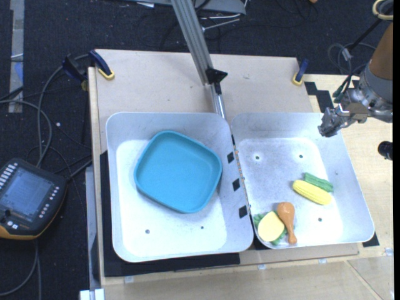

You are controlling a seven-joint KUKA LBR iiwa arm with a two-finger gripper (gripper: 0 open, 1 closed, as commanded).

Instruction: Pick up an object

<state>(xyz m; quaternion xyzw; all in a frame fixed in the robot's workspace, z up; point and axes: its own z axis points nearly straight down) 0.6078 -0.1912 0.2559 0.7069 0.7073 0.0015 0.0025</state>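
A blue square plate (178, 170) lies in the left bin (125, 230). In the right bin (275, 149) a yellow corn cob with green husk (312, 190) rests near the right wall. An orange-brown drumstick (287, 219) and a yellow-green round piece (270, 227) lie at the front edge. My gripper (327, 126) hangs above the right bin's far right corner, well away from the corn and the drumstick. Nothing shows between its fingers.
A grey metal strut (199, 42) slants from the top centre down to the seam between the bins. Yellow clamps (105, 72) sit at the bench's back corners. A teach pendant (28, 199) and cables lie on the floor at left.
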